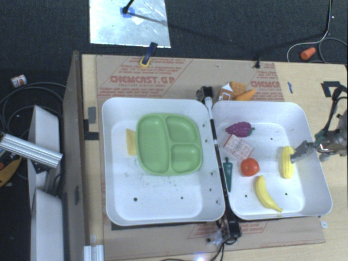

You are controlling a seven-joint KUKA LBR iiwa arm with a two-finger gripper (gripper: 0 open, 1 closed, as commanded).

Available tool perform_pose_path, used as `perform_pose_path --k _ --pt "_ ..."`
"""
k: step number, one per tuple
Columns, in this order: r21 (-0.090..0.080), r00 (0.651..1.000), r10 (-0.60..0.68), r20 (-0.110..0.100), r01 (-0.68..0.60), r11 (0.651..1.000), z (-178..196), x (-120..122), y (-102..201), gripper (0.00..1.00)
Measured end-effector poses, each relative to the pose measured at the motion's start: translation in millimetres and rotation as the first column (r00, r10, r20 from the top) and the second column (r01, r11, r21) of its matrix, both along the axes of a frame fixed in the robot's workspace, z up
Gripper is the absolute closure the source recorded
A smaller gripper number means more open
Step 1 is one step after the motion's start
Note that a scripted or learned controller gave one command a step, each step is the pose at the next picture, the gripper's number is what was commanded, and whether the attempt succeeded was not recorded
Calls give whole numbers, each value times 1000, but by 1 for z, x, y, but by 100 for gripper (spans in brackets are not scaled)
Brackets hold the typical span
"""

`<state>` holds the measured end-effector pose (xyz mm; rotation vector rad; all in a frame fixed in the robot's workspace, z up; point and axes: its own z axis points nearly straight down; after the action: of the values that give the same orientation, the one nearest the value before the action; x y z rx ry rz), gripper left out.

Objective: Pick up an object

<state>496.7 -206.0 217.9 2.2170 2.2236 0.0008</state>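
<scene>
Two yellow bananas lie in the right bin (304, 116). The gripper (298, 152) touches the far banana (286, 162), jaws unclear. It could slip, since the near banana (267, 193) and tomato (249, 167) sit near.

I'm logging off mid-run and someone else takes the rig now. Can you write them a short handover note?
Gripper: at the right bin's right side, tip against the short yellow fruit; no grasp visible.
Right bin also holds: banana, tomato, purple fruit, red-patterned packet, dark green pepper.
Left bin: green divided plate, yellow piece beside it.
Done: nothing lifted.
Left: close on one object and raise it.
</scene>
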Motion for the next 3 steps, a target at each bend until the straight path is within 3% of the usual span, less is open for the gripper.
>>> perform_pose_path --k 1,2,3 --pt "6 1000 8 -8 -8 1000 -122 34 74 0" --pt "2 1000 -4 -3 4 1000 -134 -12 93 0" --pt "2 1000 -1 2 1 1000 -122 -9 93 100"
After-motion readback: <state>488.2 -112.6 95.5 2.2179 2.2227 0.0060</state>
